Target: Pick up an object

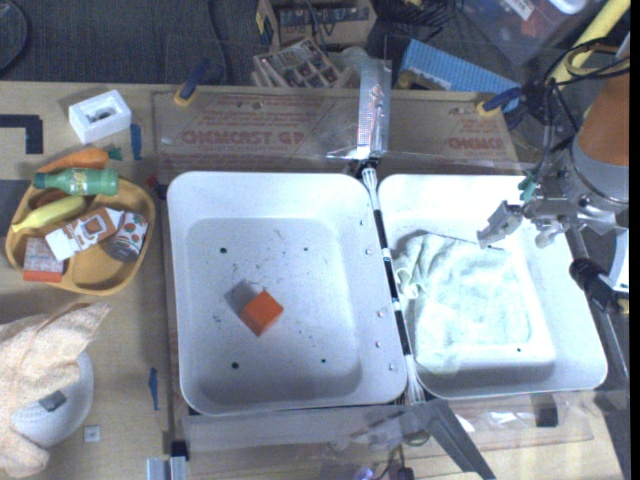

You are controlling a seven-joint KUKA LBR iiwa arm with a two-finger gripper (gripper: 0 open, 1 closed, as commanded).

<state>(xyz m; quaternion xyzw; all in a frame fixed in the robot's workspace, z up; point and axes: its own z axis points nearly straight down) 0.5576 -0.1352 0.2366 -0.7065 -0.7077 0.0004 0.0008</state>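
- Over the upper right part of the right shallow white bin [580,368] we saw the two-finger claw [522,220] at the end of the grey arm [600,183]; whether it was spread or pressed together we could not tell.
- Nothing showed pinched in the claw.
- We found a crumpled pale green-white cloth [460,293] lying in that right bin, below and left of the claw, bunched against the bin's left wall.
- We noted a small orange block [263,312] resting on the floor of the left shallow white bin [190,228], slightly left of centre and well apart from the claw.
- On the bench to the left we saw a tan bowl [100,278] holding a green bottle [78,181], a yellow banana [45,213] and small packets.
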